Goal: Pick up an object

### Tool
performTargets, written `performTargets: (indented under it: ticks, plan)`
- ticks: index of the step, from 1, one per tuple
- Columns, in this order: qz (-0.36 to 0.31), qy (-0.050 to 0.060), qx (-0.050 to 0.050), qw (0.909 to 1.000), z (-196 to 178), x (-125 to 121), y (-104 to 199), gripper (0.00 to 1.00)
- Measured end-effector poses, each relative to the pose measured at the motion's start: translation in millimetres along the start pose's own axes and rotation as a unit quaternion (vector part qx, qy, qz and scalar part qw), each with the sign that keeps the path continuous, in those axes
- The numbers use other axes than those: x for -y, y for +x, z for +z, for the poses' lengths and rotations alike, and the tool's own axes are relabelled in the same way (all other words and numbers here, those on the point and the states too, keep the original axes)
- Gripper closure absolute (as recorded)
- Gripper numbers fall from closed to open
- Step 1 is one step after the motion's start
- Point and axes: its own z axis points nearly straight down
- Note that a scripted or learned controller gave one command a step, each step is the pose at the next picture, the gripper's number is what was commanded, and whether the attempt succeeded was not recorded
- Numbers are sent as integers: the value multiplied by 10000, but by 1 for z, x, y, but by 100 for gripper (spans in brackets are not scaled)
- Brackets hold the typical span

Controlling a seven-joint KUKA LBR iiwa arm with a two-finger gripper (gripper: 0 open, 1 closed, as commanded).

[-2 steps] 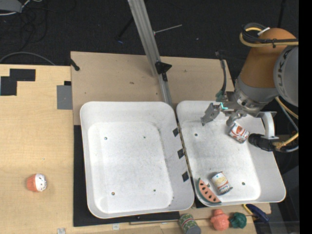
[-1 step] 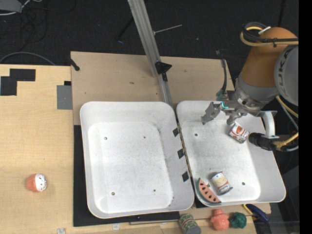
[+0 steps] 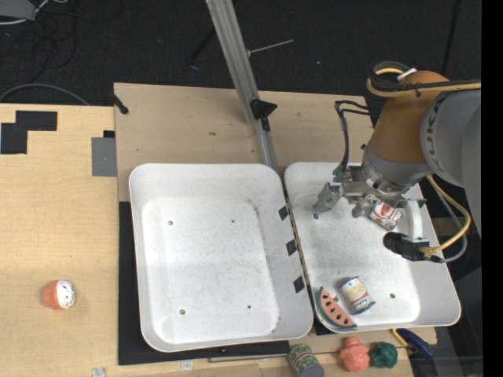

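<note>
My gripper [image 3: 346,203] hangs over the upper part of the right bin [image 3: 440,309], below the grey arm with its orange band. Its fingers [image 3: 324,201] stand apart, open, and I see nothing between them. A red and white packet [image 3: 387,214] lies just to the right of the gripper, partly hidden by the wrist. Lower in the same bin a small can with a yellow label [image 3: 356,294] lies on its side. Beside it, a watermelon slice toy [image 3: 333,309] rests against the bin's front left corner.
The left bin [image 3: 141,181] sits beside the right one, with black clips [image 3: 291,247] along their shared edge. A slanted metal rail [image 3: 240,61] rises behind them. An orange ball [image 3: 59,294] lies far left on the bench. Small toys [image 3: 354,354] sit beyond the front edge.
</note>
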Motion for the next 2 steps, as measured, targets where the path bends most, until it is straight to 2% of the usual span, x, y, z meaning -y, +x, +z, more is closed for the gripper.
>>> performTargets:
  ticks: [1, 2]
  plan:
    - [-13, 0, 3, 10000, 44, 3, 1, 0]
    - [-6, -33, 10, 10000, 61, 2, 2, 0]
